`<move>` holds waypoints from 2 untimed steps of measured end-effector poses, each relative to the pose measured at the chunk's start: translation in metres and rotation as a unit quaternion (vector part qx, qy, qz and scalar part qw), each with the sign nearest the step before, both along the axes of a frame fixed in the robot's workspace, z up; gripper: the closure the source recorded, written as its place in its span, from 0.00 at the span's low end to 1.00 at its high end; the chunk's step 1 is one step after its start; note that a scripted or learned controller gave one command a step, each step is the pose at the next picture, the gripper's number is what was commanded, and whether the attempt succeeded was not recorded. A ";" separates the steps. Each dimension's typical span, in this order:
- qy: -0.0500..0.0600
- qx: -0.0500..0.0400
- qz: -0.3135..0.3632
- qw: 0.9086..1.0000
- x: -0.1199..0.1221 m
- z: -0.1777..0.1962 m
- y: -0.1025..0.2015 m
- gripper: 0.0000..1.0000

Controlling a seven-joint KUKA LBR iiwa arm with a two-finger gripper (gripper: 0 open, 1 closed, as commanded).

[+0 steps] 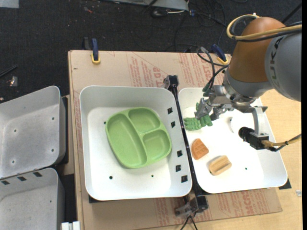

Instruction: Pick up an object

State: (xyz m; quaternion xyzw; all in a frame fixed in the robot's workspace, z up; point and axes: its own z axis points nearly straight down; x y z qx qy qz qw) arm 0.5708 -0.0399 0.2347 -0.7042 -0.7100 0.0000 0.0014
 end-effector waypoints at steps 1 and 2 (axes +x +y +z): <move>-0.002 0.000 0.000 1.000 0.006 0.008 0.053 1.00; 0.000 0.000 0.000 1.000 0.007 -0.009 0.106 1.00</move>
